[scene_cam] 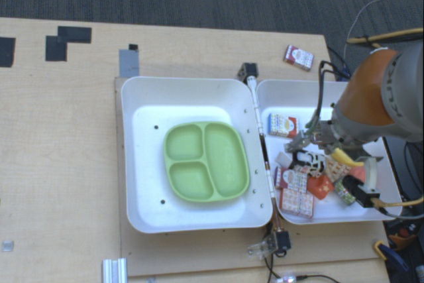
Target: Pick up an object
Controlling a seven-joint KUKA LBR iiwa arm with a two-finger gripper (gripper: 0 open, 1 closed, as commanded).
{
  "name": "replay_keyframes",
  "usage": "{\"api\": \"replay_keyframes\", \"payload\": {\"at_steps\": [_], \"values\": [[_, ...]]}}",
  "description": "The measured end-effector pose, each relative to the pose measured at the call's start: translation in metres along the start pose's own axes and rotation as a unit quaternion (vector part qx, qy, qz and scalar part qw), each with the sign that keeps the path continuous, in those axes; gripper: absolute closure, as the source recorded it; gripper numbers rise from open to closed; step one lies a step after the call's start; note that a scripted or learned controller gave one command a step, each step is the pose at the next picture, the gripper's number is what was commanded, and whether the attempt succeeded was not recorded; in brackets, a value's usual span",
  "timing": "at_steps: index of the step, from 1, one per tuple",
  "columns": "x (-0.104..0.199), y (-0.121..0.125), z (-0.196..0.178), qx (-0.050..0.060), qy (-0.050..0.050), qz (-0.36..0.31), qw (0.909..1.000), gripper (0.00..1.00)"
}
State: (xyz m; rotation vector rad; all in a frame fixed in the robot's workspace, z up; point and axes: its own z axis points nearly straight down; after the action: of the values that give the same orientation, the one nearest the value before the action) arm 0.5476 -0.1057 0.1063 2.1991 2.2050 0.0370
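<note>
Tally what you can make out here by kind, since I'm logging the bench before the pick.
White bins: 2, left, right
Green divided plate: 1
Small printed packets: 4, in the right bin at top, low left, mid, and on the bench
Red item: 1
Yellow item: 1
Total: 9; the arm hides part of the pile.

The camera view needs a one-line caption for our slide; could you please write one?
Grey KUKA arm reaching over the cluttered right white bin, beside the left white bin holding a green three-compartment plastic plate.
</note>
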Motion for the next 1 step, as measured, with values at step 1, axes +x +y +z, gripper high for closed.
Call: {"api": "replay_keyframes", "payload": {"at_steps": [1], "values": [[0.0063, 0.0063, -0.0139, -0.008, 0.004, -0.004, 1.0, 1.0]]}}
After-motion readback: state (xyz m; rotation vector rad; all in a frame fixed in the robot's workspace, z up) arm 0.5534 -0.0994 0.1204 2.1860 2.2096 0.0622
